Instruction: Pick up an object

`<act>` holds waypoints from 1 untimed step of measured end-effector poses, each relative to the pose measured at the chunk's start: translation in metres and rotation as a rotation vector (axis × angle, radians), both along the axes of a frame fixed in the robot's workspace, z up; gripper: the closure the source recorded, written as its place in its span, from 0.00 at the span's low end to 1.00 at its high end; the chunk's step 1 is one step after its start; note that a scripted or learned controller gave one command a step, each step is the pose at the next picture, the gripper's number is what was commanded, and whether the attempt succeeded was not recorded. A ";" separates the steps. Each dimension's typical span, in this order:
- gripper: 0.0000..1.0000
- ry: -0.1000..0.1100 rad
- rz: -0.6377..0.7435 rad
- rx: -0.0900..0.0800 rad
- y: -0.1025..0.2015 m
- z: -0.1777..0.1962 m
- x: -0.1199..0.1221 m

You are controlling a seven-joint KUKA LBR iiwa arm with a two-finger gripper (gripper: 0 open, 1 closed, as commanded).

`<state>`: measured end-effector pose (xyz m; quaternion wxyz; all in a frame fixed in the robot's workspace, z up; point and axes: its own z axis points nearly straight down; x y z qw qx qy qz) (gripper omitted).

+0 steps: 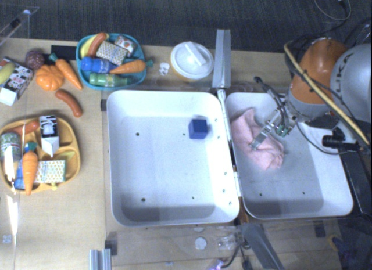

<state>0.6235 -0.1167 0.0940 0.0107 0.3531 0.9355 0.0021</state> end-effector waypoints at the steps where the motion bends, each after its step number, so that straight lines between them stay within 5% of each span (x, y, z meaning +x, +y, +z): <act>1: 0.00 0.006 -0.026 0.000 0.018 -0.001 0.030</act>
